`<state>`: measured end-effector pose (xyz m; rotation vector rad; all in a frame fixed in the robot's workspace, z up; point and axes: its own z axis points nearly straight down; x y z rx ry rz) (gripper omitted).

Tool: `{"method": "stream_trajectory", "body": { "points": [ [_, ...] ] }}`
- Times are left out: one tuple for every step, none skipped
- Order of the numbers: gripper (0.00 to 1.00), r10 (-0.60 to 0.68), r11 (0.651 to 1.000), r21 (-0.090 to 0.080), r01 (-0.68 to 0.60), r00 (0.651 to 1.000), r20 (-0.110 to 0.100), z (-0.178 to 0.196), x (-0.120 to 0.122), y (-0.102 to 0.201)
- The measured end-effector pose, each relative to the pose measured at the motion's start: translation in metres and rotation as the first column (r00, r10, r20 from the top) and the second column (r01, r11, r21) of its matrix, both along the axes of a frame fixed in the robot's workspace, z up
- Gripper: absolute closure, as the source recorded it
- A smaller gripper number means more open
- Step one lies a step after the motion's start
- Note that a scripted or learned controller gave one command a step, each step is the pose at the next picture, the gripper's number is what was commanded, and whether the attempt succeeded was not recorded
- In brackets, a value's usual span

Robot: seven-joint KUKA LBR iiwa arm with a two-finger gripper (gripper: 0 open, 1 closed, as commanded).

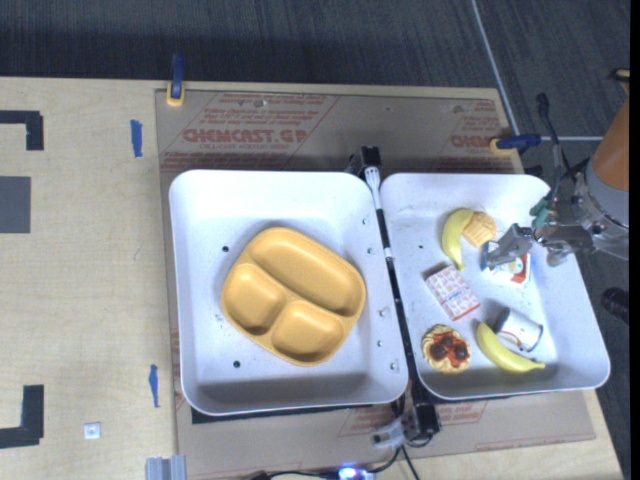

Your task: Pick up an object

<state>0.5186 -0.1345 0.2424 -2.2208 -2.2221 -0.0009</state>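
The grey two-finger gripper (500,253) hangs over the right shallow white bin (590,353); whether it is spread or closed, I cannot tell. Below it lie two yellow plastic bananas (456,236) (505,350), a checkered card (451,291) and a small pizza toy (446,347). The left white bin (190,268) holds a yellow divided plastic tray (291,294).

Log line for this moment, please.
arm: over right bin | gripper: above items, grasp unconfirmed | left bin: yellow tray | pick: not yet done

Single fixed camera above bench (80,268), looking down at slant; both white bins (190,268) framed, moderately near.
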Motion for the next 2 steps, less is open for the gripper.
{"method": "stream_trajectory", "body": {
  "points": [
    [0.0, -0.001, 1.0, 0.0, 0.001, 1.0, 0.0, -0.089, -0.039, 0.01],
    [0.0, 0.001, 1.0, 0.001, -0.001, 1.0, 0.004, -0.156, -0.038, 0.043]
  ]
}}
